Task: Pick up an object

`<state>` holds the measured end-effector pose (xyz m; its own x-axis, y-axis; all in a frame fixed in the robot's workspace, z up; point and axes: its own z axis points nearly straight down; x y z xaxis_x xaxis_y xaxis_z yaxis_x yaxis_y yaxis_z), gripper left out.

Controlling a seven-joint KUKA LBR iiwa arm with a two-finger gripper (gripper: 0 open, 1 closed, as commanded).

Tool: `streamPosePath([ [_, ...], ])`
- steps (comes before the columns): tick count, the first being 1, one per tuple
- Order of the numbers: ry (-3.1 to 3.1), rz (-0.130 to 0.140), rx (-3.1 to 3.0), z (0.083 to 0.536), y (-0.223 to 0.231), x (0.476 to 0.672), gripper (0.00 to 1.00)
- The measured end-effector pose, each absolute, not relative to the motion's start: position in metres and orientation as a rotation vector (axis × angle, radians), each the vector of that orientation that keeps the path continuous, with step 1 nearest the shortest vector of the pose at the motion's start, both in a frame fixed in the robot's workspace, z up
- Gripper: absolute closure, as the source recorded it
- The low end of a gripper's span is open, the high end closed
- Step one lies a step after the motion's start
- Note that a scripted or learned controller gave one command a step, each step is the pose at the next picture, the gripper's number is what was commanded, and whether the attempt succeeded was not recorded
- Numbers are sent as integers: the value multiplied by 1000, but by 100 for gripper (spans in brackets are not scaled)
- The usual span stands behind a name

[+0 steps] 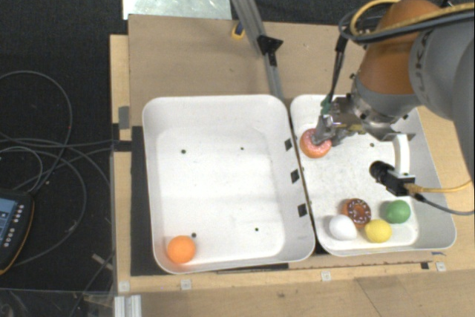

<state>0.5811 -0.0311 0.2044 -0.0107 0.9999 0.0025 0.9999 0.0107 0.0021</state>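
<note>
Fingers (pixel 324 131) are sitting right down on the pink-frosted ring donut toy (pixel 315 145), but honestly I can't tell if they're clamped on it or just hovering apart, the wrist is hiding too much. The donut itself is lying at the upper left of the right-hand shallow white plastic bin (pixel 438 237), close to the wall it shares with the other bin.

My guess on handling: it's looking like a light plastic or foam play-food piece, probably stiff enough not to squash, with a smooth glazed top that might be a bit slippery. I'd be pinching across the ring, one finger in the hole and one on the outer edge, or straight across the whole width.

Counting what's lying around: two donuts total (the pink one plus a small brown chocolate donut with sprinkles (pixel 358 211)), one white egg-shaped ball (pixel 342 227), one yellow lemon-like ball (pixel 378 231), one green lime-like ball (pixel 397 211), all bunched at the near end of the right bin. One orange ball (pixel 180 249) is sitting alone in the left-hand white bin (pixel 223 108), near corner. Two bins on the wooden worktop (pixel 193 56).
</note>
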Motion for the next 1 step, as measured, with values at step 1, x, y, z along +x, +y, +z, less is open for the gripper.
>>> streamPosePath([
  [1,-2233,-5,-2210,207,12,594,100],
])
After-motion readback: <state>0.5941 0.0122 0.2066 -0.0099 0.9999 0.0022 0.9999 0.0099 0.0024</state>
